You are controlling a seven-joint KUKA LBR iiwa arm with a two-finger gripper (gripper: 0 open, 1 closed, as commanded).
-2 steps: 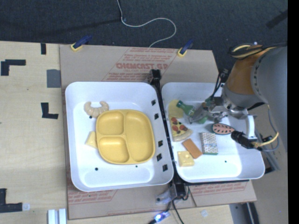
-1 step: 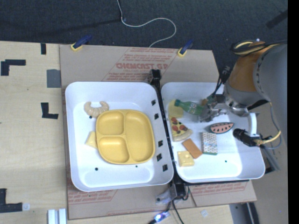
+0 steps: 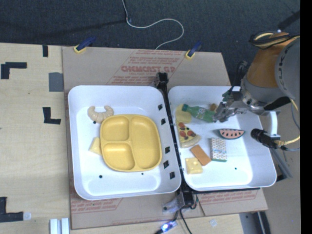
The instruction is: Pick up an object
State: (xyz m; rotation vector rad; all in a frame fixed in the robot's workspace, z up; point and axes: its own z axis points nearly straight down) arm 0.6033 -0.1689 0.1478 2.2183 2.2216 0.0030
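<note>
Behind both bins [image 3: 78,130] — cardboard [image 3: 146,72] with unreadable red print.

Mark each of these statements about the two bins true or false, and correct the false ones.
1. The yellow divided plate lies in the left bin. True.
2. The croissant sits in the right bin. False: it lies in the left bin, beside the plate.
3. The watermelon slice lies in the right bin. True.
4. The gripper hovers over the left bin. False: it is over the right bin, near the green bottle.
5. The pizza slice rests on the plate. False: it lies on the right bin's floor.
</note>
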